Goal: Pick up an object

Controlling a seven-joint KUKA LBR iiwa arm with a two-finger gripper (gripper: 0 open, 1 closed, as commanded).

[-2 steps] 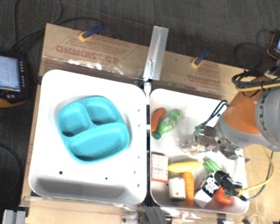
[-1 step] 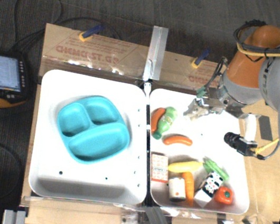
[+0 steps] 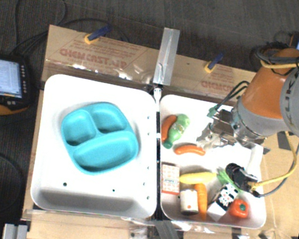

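In the camera view my gripper [image 3: 209,139] hangs over the upper part of the right bin [image 3: 257,221]. It is just above and to the right of a red-orange sausage [image 3: 190,149] lying on the bin floor. To the left of it lie a green vegetable [image 3: 180,126] and an orange piece [image 3: 167,127], side by side near the bin's left wall. Nothing shows in the gripper's grasp.
Lower in the right bin lie a yellow banana [image 3: 196,177], a carrot [image 3: 202,200], a white patterned box [image 3: 169,178], a small white cup [image 3: 186,200], a black-and-white toy [image 3: 226,197] and a red tomato [image 3: 239,208]. The left bin [image 3: 41,183] holds a blue divided tray [image 3: 99,136].
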